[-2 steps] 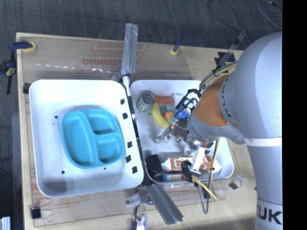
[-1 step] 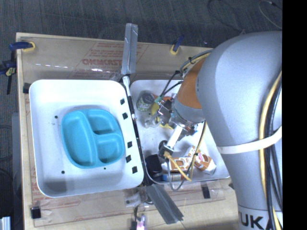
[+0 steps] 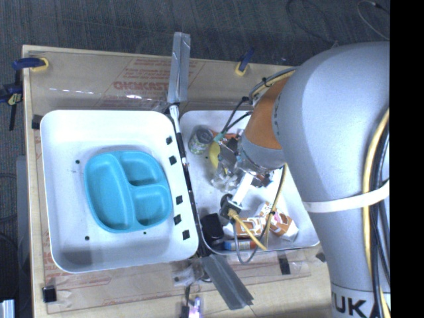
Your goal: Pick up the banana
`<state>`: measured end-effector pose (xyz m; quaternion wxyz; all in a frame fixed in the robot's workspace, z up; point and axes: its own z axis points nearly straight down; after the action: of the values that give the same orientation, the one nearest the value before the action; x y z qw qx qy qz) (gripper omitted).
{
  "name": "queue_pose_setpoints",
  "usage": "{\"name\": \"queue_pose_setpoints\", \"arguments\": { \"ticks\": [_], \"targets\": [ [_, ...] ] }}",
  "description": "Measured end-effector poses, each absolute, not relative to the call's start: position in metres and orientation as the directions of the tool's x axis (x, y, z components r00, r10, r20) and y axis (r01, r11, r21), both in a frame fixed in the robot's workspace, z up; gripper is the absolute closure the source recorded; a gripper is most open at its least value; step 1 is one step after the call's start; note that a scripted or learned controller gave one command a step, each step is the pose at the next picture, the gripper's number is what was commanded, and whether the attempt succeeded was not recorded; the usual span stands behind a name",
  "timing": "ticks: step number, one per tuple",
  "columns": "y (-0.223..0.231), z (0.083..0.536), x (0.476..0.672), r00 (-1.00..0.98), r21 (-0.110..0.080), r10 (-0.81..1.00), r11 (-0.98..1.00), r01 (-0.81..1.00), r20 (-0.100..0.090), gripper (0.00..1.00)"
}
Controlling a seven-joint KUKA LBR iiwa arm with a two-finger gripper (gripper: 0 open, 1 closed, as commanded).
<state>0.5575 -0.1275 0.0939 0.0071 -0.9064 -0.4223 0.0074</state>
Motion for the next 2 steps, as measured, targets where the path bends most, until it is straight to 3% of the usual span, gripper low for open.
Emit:
{"name": "queue_pose_setpoints", "arguments": {
  "ticks": [1, 2],
  "targets": [
    [-0.1593, 0.1400, 0.5364, 0.804, -0.007, 0.595, -0.804, 0.595, -0.005, 1.00],
    [-0.1590, 0.1397, 0.5363, 0.804, -0.009, 0.595, -0.804, 0.595, -0.005, 0.00]
  ]
}}
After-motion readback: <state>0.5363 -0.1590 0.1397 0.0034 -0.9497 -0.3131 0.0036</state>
